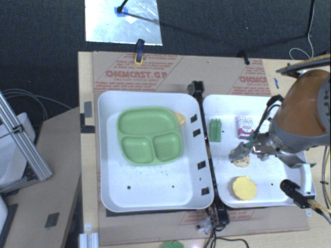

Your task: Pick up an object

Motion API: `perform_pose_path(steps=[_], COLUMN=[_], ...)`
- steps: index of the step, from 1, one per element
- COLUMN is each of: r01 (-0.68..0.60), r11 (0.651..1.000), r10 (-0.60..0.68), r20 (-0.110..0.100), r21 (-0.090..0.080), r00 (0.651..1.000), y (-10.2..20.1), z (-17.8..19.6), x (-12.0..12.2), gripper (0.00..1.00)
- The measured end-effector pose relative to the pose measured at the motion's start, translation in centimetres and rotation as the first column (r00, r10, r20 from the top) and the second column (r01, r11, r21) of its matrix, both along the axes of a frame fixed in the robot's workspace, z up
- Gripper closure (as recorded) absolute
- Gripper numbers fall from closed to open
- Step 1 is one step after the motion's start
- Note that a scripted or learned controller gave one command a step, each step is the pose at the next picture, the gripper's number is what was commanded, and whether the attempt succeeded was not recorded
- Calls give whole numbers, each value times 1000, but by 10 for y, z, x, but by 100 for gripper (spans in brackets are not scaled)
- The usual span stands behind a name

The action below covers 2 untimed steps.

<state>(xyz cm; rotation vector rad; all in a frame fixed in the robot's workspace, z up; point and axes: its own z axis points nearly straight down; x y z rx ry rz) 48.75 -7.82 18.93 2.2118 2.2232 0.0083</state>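
Note:
My gripper (239, 152) hangs over the middle of the right bin (227, 107), directly above a small tan cookie-like piece (240, 162). Whether anything sits between its tips cannot be made out. A round yellow disc (244, 188) lies just in front of it. A green ridged block (214, 129) rests at the bin's left side. A small pink and white packet (244, 126) lies behind the gripper.
The left bin (111, 190) carries a green divided plate (150, 135), with a small yellow object (179, 119) peeking out at the plate's right rim. A black divider with clips (202, 138) runs between the two bins.

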Motion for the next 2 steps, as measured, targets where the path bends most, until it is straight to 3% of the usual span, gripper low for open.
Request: perform_pose_path(steps=[1,2], r01=[4,-6], r11=[1000,1000], r10=[-4,6], r20=[-8,14], r21=[-1,-1], r00=[1000,1000], y=[-10,22], z=[-109,3], x=[14,143], gripper=[0,0])
